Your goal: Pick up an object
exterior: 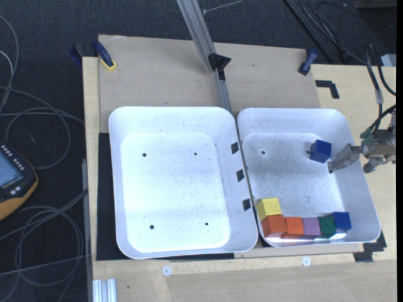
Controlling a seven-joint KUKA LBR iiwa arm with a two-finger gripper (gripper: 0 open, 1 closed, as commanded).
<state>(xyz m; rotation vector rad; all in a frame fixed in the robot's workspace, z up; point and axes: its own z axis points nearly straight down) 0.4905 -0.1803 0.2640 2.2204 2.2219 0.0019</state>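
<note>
Blue cube (pixel 320 150) is sitting alone in the right bin (pixel 296 121), just beside the gripper (pixel 343 158); finger state unclear, holding nothing. Centring over the cube before closing is advisable.

A blue cube (pixel 320 150) sits alone in the right bin's upper right. Along its lower edge lie a yellow cube (pixel 269 206), two orange cubes (pixel 273 224), purple (pixel 312 226), green (pixel 327 224) and another blue (pixel 341 220).
</note>
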